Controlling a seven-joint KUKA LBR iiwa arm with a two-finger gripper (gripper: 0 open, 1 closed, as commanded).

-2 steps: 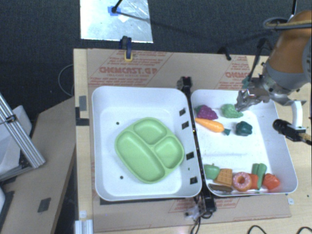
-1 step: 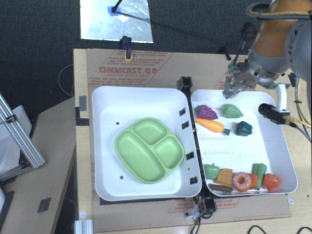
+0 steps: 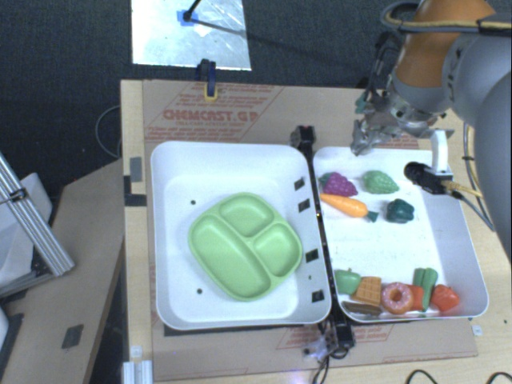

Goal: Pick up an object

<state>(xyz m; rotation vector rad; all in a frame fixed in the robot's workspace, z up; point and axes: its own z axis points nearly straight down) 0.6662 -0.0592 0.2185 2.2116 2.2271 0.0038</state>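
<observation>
Toy food items are held in the right-hand bin (image 3: 460, 238), where candidates for the pick are found in two loose groups. In the upper group, near the middle right of the frame, a purple grape bunch (image 3: 339, 185) is seen just above an orange carrot (image 3: 346, 206); a light green leafy piece (image 3: 381, 182) and a dark green piece (image 3: 399, 210) lie to their right, each apart from its neighbours. Along the lower edge of the bin, a green piece (image 3: 348, 280), a waffle-like piece (image 3: 369, 290), a pink donut (image 3: 397, 296), a pair of green pods (image 3: 425, 279) and a red piece (image 3: 445, 298) are crowded together, several touching.

The left-hand bin (image 3: 172, 206) is occupied by a pale green divided plate (image 3: 244, 246).

The gripper (image 3: 370, 137) is positioned at the upper right of the frame, above the upper edge of the right-hand bin and just above the grape bunch. Whether its fingers are apart or together cannot be told, as its tip is small and blurred. No object is seen between them, so the pick is judged not yet made.

The separated items of the upper group are judged the easier targets, since room for the fingers is left around each. Among the crowded items, a neighbour is likely to be caught or pushed.
</observation>
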